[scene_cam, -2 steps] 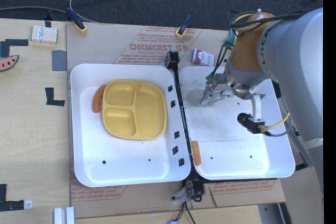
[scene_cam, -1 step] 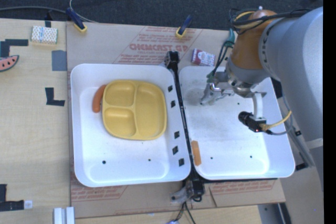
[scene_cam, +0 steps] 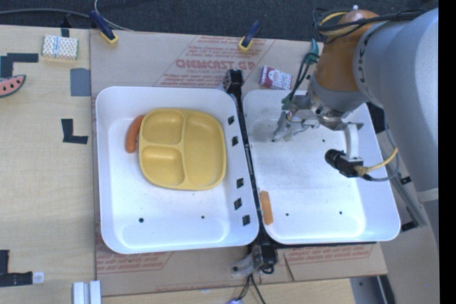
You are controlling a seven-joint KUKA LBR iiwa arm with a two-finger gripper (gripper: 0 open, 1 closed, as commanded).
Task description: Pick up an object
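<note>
A yellow divided plate [scene_cam: 182, 148] lies in the left bin [scene_cam: 121, 224]. An orange sausage-shaped piece [scene_cam: 132, 134] rests against the plate's left edge. A small orange carrot-like piece [scene_cam: 266, 206] lies at the left wall of the right bin [scene_cam: 335, 224]. My gripper [scene_cam: 283, 132] hangs low over the upper left part of the right bin, fingers pointing down toward the bin floor. Nothing shows between the fingers. The carrot-like piece sits well below the gripper, toward the front.
A black divider clip [scene_cam: 233, 80] joins the bins at the back. A small red and white packet [scene_cam: 274, 77] lies on the cardboard behind the right bin. Yellow-blue clamps [scene_cam: 249, 37] hold the cardboard. A black cable end [scene_cam: 340, 161] hangs beside the wrist.
</note>
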